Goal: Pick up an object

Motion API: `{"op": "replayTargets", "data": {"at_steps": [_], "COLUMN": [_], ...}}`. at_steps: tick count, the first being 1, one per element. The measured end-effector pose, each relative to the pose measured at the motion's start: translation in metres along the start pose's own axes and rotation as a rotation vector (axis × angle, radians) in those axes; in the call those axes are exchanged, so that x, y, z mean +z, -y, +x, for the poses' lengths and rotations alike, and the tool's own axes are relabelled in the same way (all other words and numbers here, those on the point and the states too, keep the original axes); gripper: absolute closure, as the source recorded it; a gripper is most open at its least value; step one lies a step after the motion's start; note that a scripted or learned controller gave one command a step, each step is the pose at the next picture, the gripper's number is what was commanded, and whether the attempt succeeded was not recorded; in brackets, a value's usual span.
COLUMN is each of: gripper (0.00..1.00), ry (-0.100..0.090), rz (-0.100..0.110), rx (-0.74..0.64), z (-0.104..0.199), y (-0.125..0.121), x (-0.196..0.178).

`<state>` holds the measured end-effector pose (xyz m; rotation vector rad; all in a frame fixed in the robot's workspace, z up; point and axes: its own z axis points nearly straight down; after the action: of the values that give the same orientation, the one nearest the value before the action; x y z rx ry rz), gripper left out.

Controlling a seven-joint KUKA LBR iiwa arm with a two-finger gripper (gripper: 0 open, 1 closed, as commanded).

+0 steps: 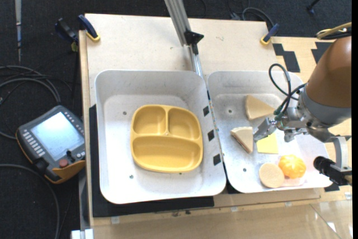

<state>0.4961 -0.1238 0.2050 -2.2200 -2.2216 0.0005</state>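
Note:
The right bin (224, 89) holds several toy foods. A tan wedge (258, 106) lies near its back, and a second tan wedge (243, 138) sits in the middle. A flat yellow square (268, 145) lies beside that second wedge. A round beige disc (272, 175) and an orange fruit (292, 166) rest near the front edge. My gripper (267, 129) reaches in from the right and hangs just over the gap between the second wedge and the yellow square. I see nothing held in it.
The left bin (112, 92) holds a yellow divided plate (166, 138). A slanted metal pole (176, 5) rises behind the two bins. The arm's orange and grey body (333, 87) overhangs the right bin's right side. A teach pendant (50, 143) lies off the bench at left.

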Motion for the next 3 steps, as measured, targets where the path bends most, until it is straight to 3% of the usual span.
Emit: {"op": "replayTargets", "data": {"at_steps": [1, 3], "gripper": [0.00, 0.00], "ry": [0.000, 0.001], "rz": [-0.001, -0.001], "rx": [0.001, 0.002], "z": [0.000, 0.007], "y": [0.000, -0.004], "x": [0.000, 0.111]}}
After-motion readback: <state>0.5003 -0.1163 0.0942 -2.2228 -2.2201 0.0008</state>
